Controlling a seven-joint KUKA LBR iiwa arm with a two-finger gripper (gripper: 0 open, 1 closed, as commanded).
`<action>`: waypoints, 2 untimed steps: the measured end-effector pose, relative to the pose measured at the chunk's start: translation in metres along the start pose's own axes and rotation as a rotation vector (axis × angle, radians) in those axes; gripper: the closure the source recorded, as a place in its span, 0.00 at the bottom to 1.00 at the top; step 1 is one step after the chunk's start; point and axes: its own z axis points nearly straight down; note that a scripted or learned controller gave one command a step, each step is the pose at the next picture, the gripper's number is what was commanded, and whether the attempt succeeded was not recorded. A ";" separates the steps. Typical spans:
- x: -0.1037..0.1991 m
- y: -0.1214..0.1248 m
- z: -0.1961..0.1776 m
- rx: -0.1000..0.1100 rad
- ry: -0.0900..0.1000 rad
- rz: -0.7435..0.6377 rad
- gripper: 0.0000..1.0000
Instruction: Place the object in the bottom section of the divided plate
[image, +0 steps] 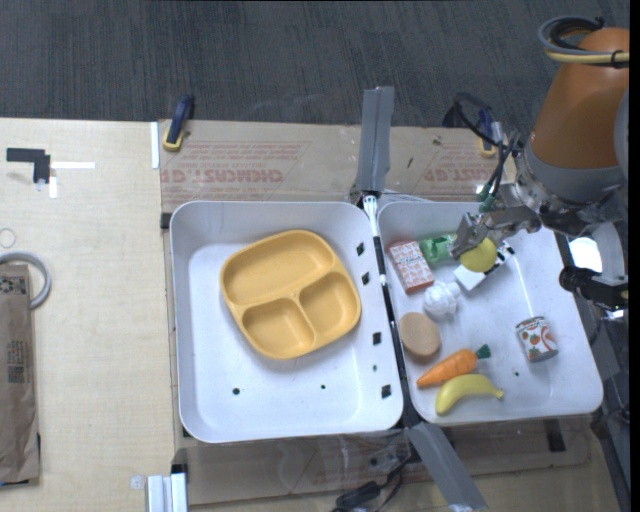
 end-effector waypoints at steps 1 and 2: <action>0.061 0.022 0.033 0.001 0.001 -0.009 1.00; 0.025 -0.014 0.032 0.000 0.001 -0.121 1.00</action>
